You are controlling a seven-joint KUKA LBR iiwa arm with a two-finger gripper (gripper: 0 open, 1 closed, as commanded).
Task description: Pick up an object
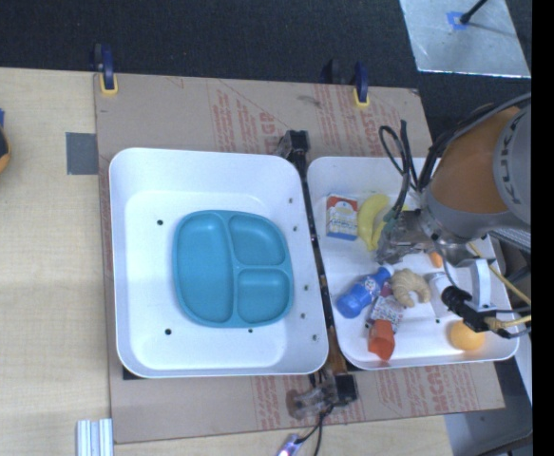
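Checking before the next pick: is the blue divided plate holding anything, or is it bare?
Bare: the blue plate in the left bin shows three unfilled compartments.

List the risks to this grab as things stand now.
Crowding: the blue plastic bottle, beige lumpy toy and small red object lie packed together in the right white bin, so a grab may nudge neighbours. The gripper sits beside the yellow banana-shaped toy, which could slide away.

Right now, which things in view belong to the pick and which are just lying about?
In play, right bin:
blue bottle
red item
small carton
yellow piece
orange ball
gripper

Lying about:
blue divided tray in left bin
blue clamps
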